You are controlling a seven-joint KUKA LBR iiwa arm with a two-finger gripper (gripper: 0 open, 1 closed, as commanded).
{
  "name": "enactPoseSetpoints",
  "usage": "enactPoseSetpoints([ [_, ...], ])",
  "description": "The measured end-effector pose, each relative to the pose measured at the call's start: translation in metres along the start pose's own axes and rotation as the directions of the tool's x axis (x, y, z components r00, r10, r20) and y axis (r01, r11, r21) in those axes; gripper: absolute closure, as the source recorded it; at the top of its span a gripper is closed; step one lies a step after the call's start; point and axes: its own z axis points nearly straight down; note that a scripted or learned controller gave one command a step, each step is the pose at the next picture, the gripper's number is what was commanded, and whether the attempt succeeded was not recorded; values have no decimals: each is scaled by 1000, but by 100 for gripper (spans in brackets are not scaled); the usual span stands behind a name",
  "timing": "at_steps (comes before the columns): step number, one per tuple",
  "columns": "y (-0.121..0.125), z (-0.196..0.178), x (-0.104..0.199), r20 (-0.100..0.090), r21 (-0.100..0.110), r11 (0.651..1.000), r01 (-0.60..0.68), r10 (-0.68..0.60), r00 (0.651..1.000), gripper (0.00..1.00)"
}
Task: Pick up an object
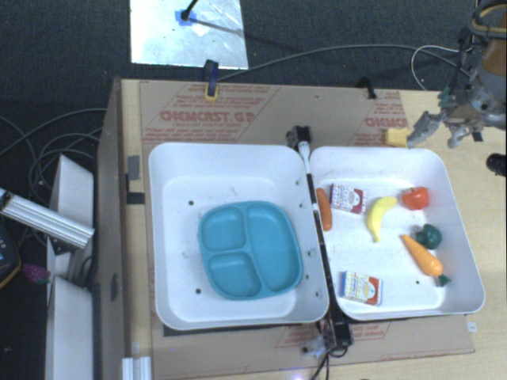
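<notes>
Claw (440, 131): spread, holding nothing, hovering past the far rim of the right bin (455, 204), above the bench.

Left bin (170, 212): blue divided plate (250, 248).

Right bin, candidates: two cartons (347, 198), (360, 287); carrot (424, 257); banana (380, 215); sausage (324, 207); tomato (416, 198); green piece (428, 234).

Risk, judged: carrot and green piece lie close, so fingers may catch both; sausage hugs the wall, blocking one finger; rounded items may squirt out.

Blue tray (249, 249), white bins (230, 158), yellow banana (379, 215), orange carrot (421, 256)
</notes>
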Motion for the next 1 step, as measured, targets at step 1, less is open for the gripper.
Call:
enactPoseSetpoints([
  [1, -10, 156, 0, 0, 1, 1000, -1, 1, 1000, 0],
])
